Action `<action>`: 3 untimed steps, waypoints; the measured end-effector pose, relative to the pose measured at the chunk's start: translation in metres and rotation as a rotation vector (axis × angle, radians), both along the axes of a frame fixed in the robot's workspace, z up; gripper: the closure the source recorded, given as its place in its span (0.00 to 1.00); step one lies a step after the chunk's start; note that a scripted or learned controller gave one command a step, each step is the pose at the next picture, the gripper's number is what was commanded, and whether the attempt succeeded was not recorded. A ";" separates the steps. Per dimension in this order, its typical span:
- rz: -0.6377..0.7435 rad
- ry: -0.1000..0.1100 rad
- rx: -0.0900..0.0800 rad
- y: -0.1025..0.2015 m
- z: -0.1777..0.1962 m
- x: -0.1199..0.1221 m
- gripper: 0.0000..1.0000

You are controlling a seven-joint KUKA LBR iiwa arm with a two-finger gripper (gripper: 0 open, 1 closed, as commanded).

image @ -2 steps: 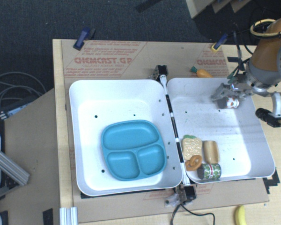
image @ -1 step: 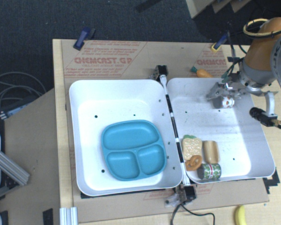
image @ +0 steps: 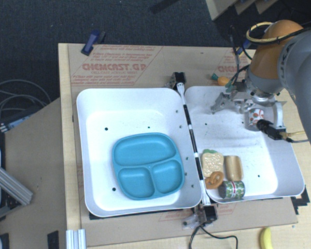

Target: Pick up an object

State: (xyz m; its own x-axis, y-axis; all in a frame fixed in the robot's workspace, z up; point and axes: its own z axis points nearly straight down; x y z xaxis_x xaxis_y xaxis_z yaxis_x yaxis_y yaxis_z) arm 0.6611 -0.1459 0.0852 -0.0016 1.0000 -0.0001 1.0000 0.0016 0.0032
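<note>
My gripper [image: 247,107] hangs low over the far right part of the right bin [image: 280,154], under the arm's orange band [image: 272,45]. A small red and white object [image: 257,116] sits right at the gripper's lower side; whether it is gripped is unclear. At the bin's near left corner lie a tan cracker-like sandwich with a green edge [image: 212,161], a brown cylinder [image: 232,167], a small orange ring [image: 214,179] and a green can on its side [image: 232,189]. These lie well apart from the gripper.
The left bin [image: 93,113] holds a blue three-compartment plate [image: 147,165]. A black clip [image: 178,79] sits at the far end of the divider between the bins. A black cable [image: 272,130] trails from the wrist across the right bin's right side.
</note>
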 end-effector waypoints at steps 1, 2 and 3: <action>-0.002 0.000 -0.003 -0.053 0.052 -0.021 0.00; 0.001 0.006 0.008 -0.070 -0.001 -0.027 0.00; 0.001 0.002 0.002 -0.072 0.010 -0.027 1.00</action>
